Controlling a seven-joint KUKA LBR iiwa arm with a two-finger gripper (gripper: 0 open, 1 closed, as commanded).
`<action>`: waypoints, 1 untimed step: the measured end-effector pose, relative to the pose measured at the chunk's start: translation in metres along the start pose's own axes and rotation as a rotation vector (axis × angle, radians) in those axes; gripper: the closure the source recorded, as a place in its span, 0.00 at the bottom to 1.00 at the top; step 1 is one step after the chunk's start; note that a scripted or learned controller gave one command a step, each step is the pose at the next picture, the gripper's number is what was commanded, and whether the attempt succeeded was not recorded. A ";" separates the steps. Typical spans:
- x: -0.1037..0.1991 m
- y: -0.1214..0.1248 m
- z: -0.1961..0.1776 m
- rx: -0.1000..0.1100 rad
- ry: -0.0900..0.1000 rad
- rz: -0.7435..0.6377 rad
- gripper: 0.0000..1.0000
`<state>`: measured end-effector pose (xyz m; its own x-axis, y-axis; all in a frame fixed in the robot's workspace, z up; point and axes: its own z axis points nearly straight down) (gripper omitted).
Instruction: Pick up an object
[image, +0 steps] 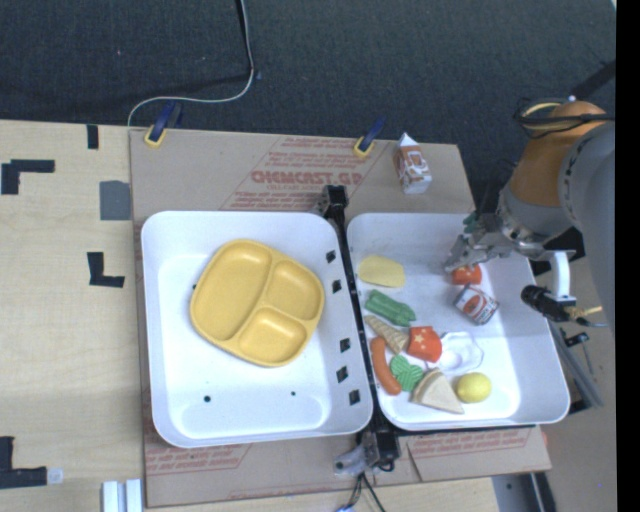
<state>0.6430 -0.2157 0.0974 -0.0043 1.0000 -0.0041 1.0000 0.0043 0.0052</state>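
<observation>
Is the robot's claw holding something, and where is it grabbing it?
The gripper sits right over a small red object in the right bin, but whether it actually grips it cannot be told.

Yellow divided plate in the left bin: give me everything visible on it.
The yellow divided plate is a rounded-square tray, plastic by its look, with three compartments: one long section along its upper left side and two smaller ones on the lower right, split by raised ridges. It lies flat, right side up, turned diagonally to the walls of the left white bin. It sits up and left of centre on the bin floor, with nothing in or against it.
</observation>
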 end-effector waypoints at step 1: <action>0.000 0.000 0.001 0.001 0.000 0.000 0.00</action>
<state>0.6428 -0.2156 0.0967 -0.0043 1.0000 -0.0040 1.0000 0.0043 0.0042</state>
